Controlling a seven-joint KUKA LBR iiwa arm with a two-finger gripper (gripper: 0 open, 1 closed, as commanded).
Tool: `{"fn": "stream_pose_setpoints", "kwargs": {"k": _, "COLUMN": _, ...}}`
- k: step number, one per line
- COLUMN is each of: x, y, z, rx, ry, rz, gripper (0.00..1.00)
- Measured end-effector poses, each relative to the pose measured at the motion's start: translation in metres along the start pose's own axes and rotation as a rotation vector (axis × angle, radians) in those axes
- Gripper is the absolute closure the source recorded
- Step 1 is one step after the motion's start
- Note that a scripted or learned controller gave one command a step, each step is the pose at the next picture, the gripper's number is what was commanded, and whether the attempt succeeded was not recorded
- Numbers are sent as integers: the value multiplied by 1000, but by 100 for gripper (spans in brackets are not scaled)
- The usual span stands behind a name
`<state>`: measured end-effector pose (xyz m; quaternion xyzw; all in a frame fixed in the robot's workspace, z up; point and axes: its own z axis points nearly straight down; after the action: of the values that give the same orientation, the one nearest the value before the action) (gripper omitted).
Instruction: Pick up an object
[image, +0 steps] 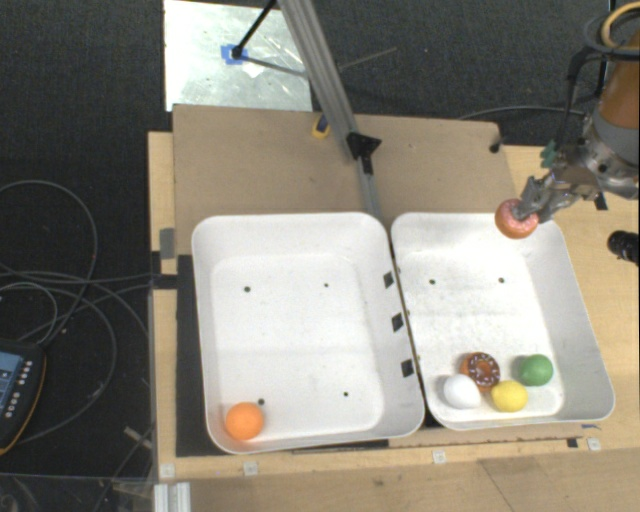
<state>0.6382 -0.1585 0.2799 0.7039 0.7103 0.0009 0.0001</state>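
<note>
Two white bins (300, 235), pincer (527, 208) closed on one pink doughnut (516, 222), five objects below

table (480, 480) carries two bins side by side | left bin (300, 235): a ball (244, 421) in its near-left corner | right bin (470, 260): egg (461, 391), doughnut (482, 369), lemon (509, 396), round fruit (535, 370) clustered at near-right | pincer (528, 212) over right bin's far-right rim, ring-shaped doughnut (516, 221) between its fingers

Grey arm (612, 150) — orange band (622, 30)
</note>
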Motion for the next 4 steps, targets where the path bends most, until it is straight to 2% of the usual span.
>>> {"fn": "stream_pose_setpoints", "kwargs": {"k": 1, "x": 52, "y": -11, "z": -5, "rx": 0, "ry": 1, "rz": -1, "gripper": 100}}
{"fn": "stream_pose_setpoints", "kwargs": {"k": 2, "x": 105, "y": -23, "z": 13, "rx": 3, "ry": 1, "rz": -1, "gripper": 100}}
{"fn": "stream_pose_setpoints", "kwargs": {"k": 3, "x": 151, "y": -43, "z": 18, "rx": 3, "ry": 1, "rz": -1, "gripper": 100}}
{"fn": "stream_pose_setpoints", "kwargs": {"k": 4, "x": 194, "y": -51, "z": 19, "rx": 2, "ry": 1, "rz": 0, "gripper": 100}}
